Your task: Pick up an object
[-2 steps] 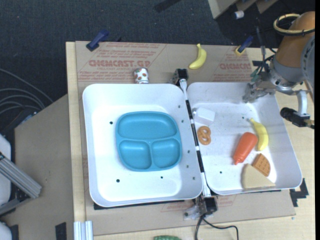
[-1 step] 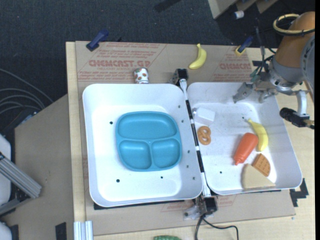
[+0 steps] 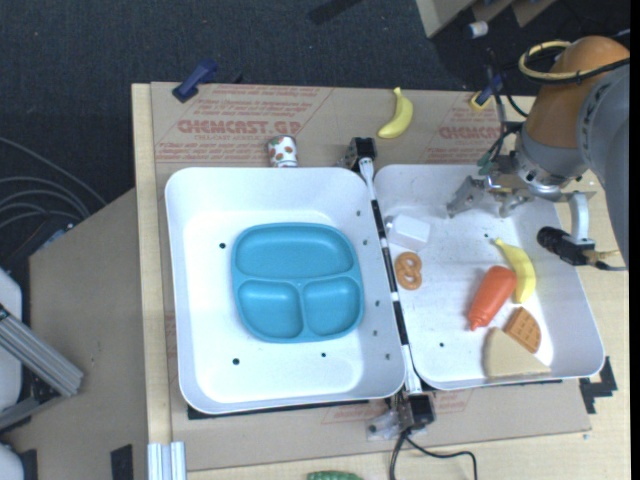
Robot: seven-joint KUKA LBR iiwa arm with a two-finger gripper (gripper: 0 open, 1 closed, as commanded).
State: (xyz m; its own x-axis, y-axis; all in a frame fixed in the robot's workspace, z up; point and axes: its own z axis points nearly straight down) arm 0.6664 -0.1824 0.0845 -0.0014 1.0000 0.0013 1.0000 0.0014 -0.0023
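**Pincer over right bin, nothing in it**

I see the arm [image 3: 570,98] reaching in from the right, pincer [image 3: 487,196] low over the back of the right bin [image 3: 590,338]. Its fingers are spread apart with nothing between them.

Right bin contents: white block [image 3: 408,231] near the divider, pretzel [image 3: 408,270] just in front of it, carrot [image 3: 490,296] touching a banana [image 3: 517,268], waffle piece [image 3: 522,329] and a bread slice [image 3: 513,358] at the front. The pincer is apart from all of them; the white block is nearest.

Left bin [image 3: 190,268] holds a blue divided plate [image 3: 297,280]. On the surface [image 3: 240,123] behind the bins: a second banana [image 3: 397,116] and a small spotted object [image 3: 283,151]
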